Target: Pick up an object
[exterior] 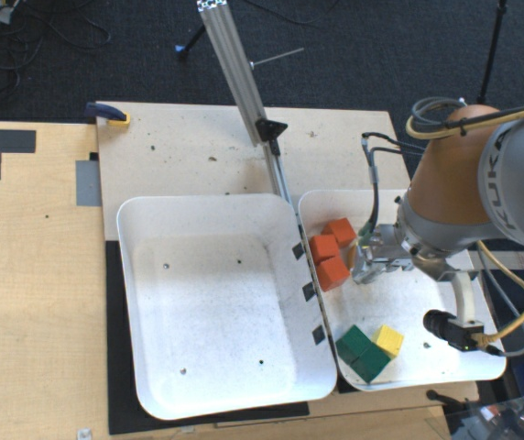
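Observation:
In the right bin (427,360) lie several blocks. Two orange blocks (332,254) sit against the bin's left wall, one behind the other. A green block (361,351) and a yellow block (389,340) lie near the front edge. My gripper (368,262) is low in the right bin, just right of the orange blocks, under the grey arm with its orange band. The wrist hides its fingers.
The left bin (216,301) lies beside the right one, with black clips on the shared wall. A slanted aluminium post (239,71) rises behind the bins. A black cable loops by the arm. A blue and yellow clamp (108,113) lies at the bench's back left.

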Motion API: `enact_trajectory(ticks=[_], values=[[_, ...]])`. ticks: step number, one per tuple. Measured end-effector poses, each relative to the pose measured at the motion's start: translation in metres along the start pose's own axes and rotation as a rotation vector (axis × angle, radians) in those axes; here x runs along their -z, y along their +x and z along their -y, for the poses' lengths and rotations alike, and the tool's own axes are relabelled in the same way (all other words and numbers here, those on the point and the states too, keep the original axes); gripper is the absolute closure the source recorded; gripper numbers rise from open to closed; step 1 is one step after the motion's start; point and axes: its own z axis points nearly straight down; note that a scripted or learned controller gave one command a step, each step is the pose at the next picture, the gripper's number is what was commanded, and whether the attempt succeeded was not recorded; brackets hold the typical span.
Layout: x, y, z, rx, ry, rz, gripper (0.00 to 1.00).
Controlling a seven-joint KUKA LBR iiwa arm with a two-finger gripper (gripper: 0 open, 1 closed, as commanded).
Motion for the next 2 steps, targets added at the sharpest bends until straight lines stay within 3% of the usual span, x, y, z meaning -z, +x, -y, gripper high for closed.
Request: enact_trajectory(ticks=[2], values=[[-0.006, 0.101, -0.002, 0.0, 0.001, 0.001, 1.0]])
